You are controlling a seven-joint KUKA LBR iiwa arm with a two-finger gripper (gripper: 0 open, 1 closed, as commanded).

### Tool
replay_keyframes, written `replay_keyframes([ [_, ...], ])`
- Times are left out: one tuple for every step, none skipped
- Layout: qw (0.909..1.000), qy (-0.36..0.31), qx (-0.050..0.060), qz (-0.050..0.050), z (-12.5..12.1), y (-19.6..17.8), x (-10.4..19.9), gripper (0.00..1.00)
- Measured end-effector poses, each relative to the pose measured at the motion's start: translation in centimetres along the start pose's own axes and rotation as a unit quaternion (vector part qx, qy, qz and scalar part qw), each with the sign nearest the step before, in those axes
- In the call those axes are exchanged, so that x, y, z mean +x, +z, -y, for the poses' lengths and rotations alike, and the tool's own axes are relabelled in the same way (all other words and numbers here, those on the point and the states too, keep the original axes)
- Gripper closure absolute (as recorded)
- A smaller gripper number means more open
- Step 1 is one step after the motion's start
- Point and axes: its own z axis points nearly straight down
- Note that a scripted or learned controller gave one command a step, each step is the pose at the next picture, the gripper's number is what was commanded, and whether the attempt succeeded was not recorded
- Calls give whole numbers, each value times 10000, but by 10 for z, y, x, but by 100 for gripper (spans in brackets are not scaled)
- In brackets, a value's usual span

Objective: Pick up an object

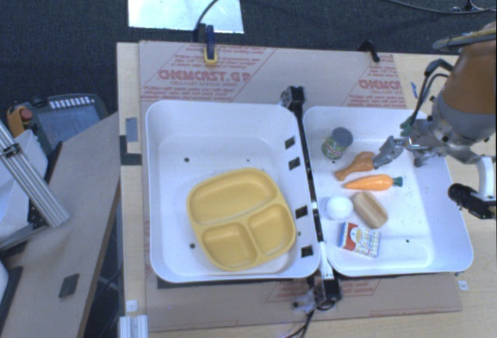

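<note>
The right bin (443,247) holds a small tin can (337,144), a chicken drumstick (356,165), an orange carrot with a green tip (373,182), a white egg (338,208), a bread roll (370,210) and a small red-and-white carton (359,239). My gripper (388,152) hangs over the right bin just above the carrot and to the right of the drumstick. Its fingers stand open, and nothing is between them. The arm comes in from the right edge, its orange band at the top right.
The left bin (171,134) holds a yellow three-compartment tray (241,217). A black divider with clips (303,181) runs between the two bins. A black knob of the arm (470,199) sticks out over the right bin's right rim.
</note>
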Motion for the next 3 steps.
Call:
replay_keyframes([
  [10000, -12, -56, 10, -3, -6, 0, 0],
  [10000, -2, -44, 10, -4, 42, -10, 0],
  [10000, -3, -73, 10, -6, 100, -15, 0],
])
